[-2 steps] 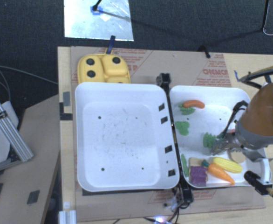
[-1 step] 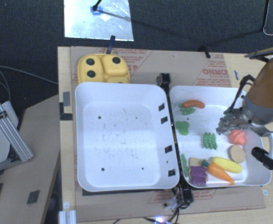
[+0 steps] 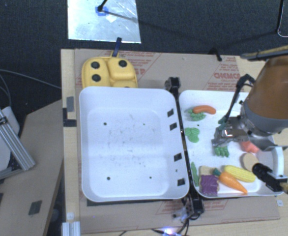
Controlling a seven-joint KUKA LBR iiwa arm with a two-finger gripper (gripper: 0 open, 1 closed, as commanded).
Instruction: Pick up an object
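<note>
1. My gripper [image 3: 224,140] hangs low over the right bin [image 3: 210,98], near its middle. The finger ends are a dark blur from above; I cannot tell how far apart they stand, and I see nothing between them.
2. Just below the gripper lies a green piece [image 3: 222,152], touching or nearly so. I judge it the likeliest target: small, probably light moulded plastic, stiff, somewhat slick. A hold across its narrow width would suit best.
3. Left of that, near the bin's inner wall, lies a leafy green [image 3: 192,134]; it looks flat and low, so harder to pinch.
4. At the far end lies a carrot [image 3: 203,110] beside more green; rounded, liable to roll, best taken across the middle.
5. Along the near rim: corn [image 3: 239,173], a second carrot [image 3: 232,182] and a purple piece [image 3: 209,184], crowded and touching, so a clean hold there looks doubtful.
6. A pink piece [image 3: 250,146] lies partly under my wrist.
7. The left bin [image 3: 129,144] adjoins; a yellow toy [image 3: 109,73] sits beyond it.
</note>
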